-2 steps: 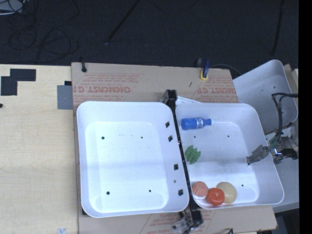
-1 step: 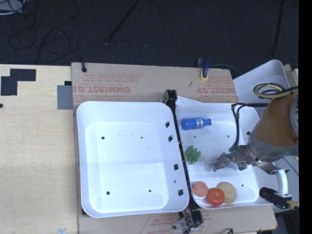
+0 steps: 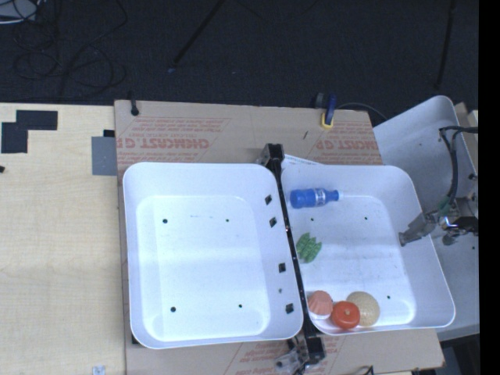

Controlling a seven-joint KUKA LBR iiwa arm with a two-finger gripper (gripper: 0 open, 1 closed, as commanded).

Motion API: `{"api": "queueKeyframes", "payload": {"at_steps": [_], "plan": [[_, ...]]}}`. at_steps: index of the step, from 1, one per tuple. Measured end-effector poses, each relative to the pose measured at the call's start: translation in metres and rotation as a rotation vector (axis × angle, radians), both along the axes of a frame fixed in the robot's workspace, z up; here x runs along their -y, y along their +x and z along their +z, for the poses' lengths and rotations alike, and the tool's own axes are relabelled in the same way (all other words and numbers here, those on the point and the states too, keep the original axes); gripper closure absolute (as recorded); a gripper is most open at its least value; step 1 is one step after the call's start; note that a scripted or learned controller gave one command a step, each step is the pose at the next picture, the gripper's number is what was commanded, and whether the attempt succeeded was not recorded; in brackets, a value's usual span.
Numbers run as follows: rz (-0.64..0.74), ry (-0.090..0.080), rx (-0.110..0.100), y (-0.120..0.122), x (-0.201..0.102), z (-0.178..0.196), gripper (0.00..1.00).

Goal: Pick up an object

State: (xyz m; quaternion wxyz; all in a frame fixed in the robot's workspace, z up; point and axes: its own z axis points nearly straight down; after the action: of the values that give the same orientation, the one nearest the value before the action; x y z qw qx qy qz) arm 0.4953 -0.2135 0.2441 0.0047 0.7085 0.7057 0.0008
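Note:
The right bin [image 3: 391, 180] holds several small objects. A blue bottle [image 3: 314, 198] lies on its side near the far left corner. A green leafy piece [image 3: 308, 248] rests by the left wall. At the near edge a pink-and-white round piece [image 3: 319, 304], a red tomato-like ball [image 3: 345, 314] and a beige round piece [image 3: 364, 307] sit bunched together. My gripper [image 3: 418, 230] hangs at the bin's right rim, well apart from all of them, with nothing seen in it.
The left bin [image 3: 156, 180] stands beside the right one, a black divider strip [image 3: 285, 241] with clips between them. Both rest on a cardboard sheet [image 3: 195, 135]. A pale arm link [image 3: 426, 135] and cables rise at the right.

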Motion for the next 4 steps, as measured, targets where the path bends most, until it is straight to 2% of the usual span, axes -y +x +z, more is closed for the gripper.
{"api": "queueKeyframes", "payload": {"at_steps": [1, 2, 3, 4], "plan": [[0.006, 0.008, -0.012, 0.039, -0.014, -0.081, 0.0], [0.007, 0.009, -0.011, -0.022, -0.077, -0.008, 0.0], [-0.002, 0.001, -0.005, -0.02, 0.005, 0.035, 0.0], [0.006, 0.006, -0.011, -0.02, 0.001, 0.042, 1.0]]}}
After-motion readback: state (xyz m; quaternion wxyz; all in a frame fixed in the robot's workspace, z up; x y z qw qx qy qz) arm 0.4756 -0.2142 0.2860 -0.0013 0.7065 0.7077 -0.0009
